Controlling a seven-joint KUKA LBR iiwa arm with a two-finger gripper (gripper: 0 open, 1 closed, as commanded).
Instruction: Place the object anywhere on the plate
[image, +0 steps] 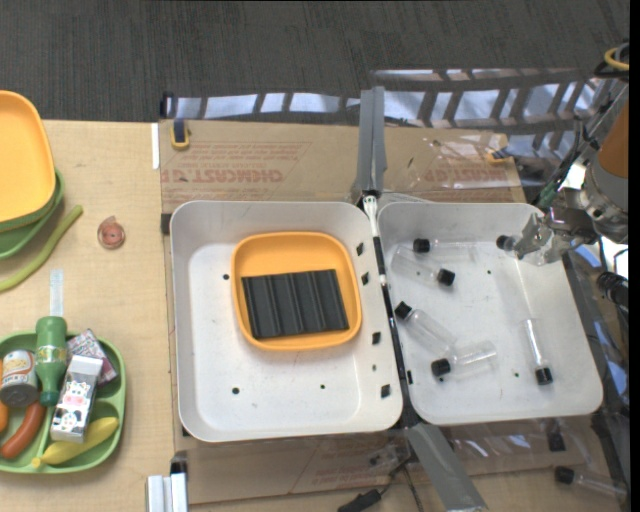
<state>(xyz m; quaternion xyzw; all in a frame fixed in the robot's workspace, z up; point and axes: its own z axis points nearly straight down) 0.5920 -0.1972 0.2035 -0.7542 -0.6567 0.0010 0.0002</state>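
The gripper (535, 243) hangs over the top right corner of the right bin (585, 395), and whether it is apart or together cannot be told from here, nor whether anything sits in it. Four clear tubes with black caps lie scattered on that bin's floor, the nearest tube (432, 272) well apart from the orange plate (296, 252) in the left bin (205, 395). These look light, hard, slick and ready to roll, so the safest hold seems across the middle of the barrel, squeezed gently.

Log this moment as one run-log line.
pincer: above right bin's far right corner | vials: loose in right bin | plate: left bin, dark ridged slab on it
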